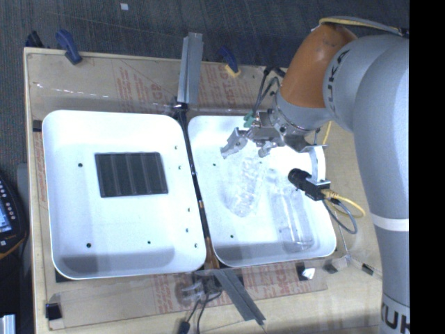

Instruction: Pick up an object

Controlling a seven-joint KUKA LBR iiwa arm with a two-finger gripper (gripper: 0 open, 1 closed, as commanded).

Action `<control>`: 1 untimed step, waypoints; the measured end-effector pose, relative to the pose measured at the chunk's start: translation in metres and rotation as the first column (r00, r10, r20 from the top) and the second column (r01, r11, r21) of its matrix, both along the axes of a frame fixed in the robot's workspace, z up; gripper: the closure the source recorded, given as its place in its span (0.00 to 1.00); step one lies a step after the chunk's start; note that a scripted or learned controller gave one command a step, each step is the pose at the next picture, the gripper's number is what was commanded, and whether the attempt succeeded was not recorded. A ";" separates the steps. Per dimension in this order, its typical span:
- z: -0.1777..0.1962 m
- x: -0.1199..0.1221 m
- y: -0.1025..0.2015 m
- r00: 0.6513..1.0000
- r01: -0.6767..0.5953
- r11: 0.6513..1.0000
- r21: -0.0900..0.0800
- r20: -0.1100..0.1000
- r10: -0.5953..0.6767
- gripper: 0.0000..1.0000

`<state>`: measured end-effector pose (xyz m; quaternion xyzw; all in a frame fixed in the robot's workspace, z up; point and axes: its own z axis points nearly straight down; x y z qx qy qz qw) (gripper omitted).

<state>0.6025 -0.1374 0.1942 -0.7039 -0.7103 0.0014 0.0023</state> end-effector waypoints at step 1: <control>0.031 -0.061 -0.004 0.935 0.355 0.935 -0.001 -0.001 -0.355 0.00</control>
